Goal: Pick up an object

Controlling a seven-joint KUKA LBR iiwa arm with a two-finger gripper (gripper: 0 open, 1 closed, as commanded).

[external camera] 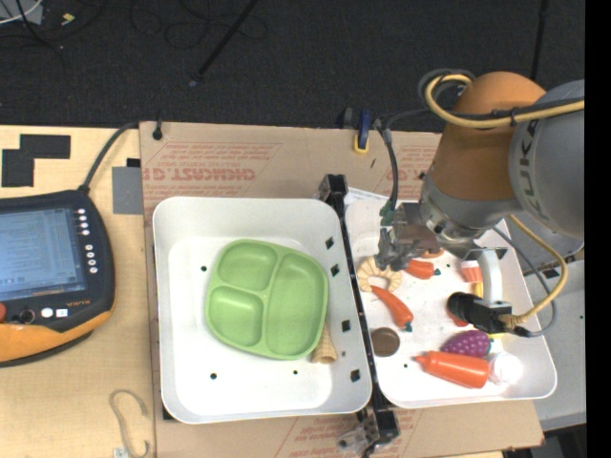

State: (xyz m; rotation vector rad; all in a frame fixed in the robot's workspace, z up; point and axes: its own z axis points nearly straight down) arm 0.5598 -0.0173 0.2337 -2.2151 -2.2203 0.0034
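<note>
The gripper (pixel 393 253) hangs low in the right bin (pixel 535 389), a red chili pepper (pixel 391 305) lying just below it, grip state unreadable.

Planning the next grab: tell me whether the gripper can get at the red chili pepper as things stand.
Probably yes. The red chili pepper lies uncovered in the right bin, just below the gripper, with nothing on top of it.

Toy foods (pixel 449 351) strewn in right bin (pixel 544 375)
</note>
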